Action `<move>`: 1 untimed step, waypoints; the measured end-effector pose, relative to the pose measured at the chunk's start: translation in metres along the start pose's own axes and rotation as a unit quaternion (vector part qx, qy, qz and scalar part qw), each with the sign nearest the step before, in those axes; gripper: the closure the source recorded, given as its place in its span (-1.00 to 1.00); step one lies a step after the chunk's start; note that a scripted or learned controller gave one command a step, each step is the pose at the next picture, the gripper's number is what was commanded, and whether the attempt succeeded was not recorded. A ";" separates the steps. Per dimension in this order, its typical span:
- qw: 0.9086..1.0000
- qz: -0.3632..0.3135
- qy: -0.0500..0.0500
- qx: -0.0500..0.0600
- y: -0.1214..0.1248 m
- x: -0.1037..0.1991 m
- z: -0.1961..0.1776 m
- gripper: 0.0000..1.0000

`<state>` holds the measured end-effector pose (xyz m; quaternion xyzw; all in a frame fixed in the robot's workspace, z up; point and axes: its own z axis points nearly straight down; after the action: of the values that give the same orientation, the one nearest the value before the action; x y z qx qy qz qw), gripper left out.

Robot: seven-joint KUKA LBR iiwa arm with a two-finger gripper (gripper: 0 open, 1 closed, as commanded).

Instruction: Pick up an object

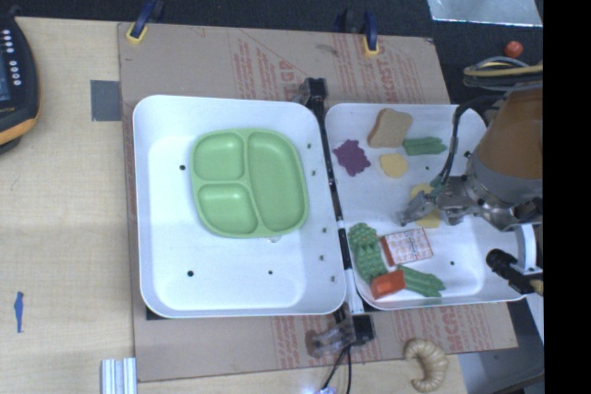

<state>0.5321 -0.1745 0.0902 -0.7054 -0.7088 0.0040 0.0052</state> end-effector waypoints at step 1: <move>1.000 -0.001 -0.001 -0.004 0.002 -0.001 -0.019 1.00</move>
<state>0.5339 -0.1756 0.1093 -0.7046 -0.7096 0.0023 0.0016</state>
